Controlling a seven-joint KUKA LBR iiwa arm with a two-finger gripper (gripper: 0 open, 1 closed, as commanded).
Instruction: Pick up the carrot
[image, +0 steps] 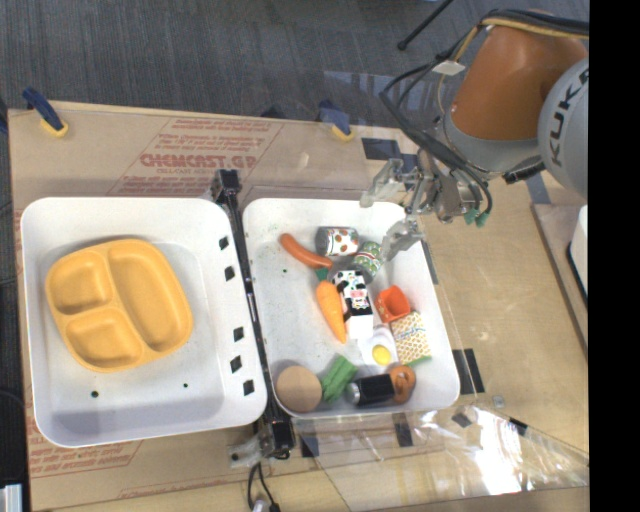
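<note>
The carrot (331, 310) is orange and tapered. It lies in the middle of the right bin (262, 300), pointing toward the near edge, right beside a cow-print carton (352, 295). My gripper (393, 212) hovers over the bin's far right corner, up and to the right of the carrot and well apart from it. Its two metal fingers (401, 238) stand open with nothing between them.
Around the carrot lie a red sausage (303, 250), a small can (337, 240), an orange cup (393, 303), a fried egg (380, 352), a brown egg (297, 388), a green vegetable (340, 375) and a black can (375, 390). A yellow divided plate (118, 302) sits in the left bin (40, 390).
</note>
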